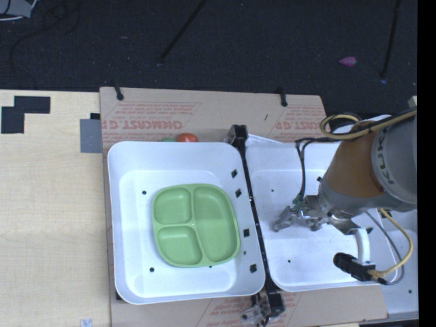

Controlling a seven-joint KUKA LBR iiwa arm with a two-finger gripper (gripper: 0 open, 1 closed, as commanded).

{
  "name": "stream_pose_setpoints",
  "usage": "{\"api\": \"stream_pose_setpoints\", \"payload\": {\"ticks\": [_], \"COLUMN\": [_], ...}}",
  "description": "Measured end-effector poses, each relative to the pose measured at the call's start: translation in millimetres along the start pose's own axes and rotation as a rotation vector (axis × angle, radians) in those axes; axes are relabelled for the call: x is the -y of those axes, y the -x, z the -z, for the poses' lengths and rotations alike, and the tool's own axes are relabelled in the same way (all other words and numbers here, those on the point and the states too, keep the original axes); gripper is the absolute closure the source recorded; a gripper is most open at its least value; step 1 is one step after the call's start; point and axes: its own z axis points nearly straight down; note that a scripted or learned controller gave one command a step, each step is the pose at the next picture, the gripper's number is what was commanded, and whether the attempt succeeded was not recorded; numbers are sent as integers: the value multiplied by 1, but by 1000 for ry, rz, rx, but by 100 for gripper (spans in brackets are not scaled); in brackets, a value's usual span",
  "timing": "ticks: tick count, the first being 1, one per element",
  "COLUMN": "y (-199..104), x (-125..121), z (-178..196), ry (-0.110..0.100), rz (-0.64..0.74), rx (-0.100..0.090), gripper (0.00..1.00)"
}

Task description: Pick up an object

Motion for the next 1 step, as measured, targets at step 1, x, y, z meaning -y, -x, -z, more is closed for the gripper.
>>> {"api": "stream_pose_setpoints", "payload": {"ticks": [1], "y": [0], "x": [0], "z": [0], "ry": [5], "rz": [-4], "rx": [1], "gripper": [0]}}
